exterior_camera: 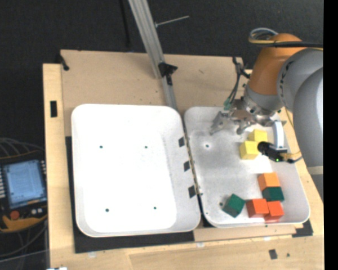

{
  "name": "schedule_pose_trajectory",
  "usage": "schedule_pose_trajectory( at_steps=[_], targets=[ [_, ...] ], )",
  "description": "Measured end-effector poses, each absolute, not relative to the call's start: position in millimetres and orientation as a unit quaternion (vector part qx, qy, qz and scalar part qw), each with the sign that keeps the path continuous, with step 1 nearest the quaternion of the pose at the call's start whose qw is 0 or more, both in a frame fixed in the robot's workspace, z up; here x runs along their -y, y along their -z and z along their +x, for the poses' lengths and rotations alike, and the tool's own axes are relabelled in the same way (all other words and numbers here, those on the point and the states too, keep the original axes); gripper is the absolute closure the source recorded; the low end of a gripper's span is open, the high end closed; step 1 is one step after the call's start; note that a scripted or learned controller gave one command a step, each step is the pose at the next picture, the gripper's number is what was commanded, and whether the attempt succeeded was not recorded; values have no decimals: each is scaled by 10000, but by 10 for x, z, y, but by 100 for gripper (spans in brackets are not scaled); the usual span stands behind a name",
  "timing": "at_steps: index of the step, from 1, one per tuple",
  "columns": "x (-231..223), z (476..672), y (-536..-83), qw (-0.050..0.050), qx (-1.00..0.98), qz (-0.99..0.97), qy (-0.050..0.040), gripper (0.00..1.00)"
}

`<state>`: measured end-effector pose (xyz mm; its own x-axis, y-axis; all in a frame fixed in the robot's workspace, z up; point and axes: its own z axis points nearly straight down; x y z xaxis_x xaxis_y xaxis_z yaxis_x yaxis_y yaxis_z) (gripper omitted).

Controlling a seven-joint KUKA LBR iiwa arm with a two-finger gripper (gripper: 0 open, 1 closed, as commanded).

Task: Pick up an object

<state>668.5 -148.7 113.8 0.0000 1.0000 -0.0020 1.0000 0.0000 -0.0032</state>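
Blocks lay scattered in the right bin (211, 167), none of them between the gripper's fingers. Two yellow blocks (252, 143) sat touching each other near the bin's far right side, just under the arm's wrist. Along the right wall, closer to the near edge, an orange block (268, 180) rested against a dark green block (274, 193), and below them two more orange blocks (265, 208) sat side by side at the near right corner. A green block (233, 205) lay tilted just left of that pair, close to the near rim.

The gripper (230, 122) hung over the far part of the right bin, left of the yellow blocks, with its two thin fingers (216, 124) spread apart and nothing pinched between them. The grey arm with its orange band (270, 66) reached in from the bench's right edge.

The left bin (127, 167) sat flush beside the right one — black clips marked the seam between them. A handheld control pendant (19, 184) lay off the bench's left edge, and a metal pole (149, 38) slanted over the far side of the wooden bench (101, 75).
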Motion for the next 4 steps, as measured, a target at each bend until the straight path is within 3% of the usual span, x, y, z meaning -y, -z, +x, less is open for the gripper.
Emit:
schedule_pose_trajectory(
  at_steps=[1,3,4],
  targets=[
    [1499,6710,-1296,-29,7062,-7080,15,100],
    [1514,6717,-2578,-41,7078,-7064,25,100],
    [1522,6726,-2763,-19,7084,-7059,12,100]
  ],
)
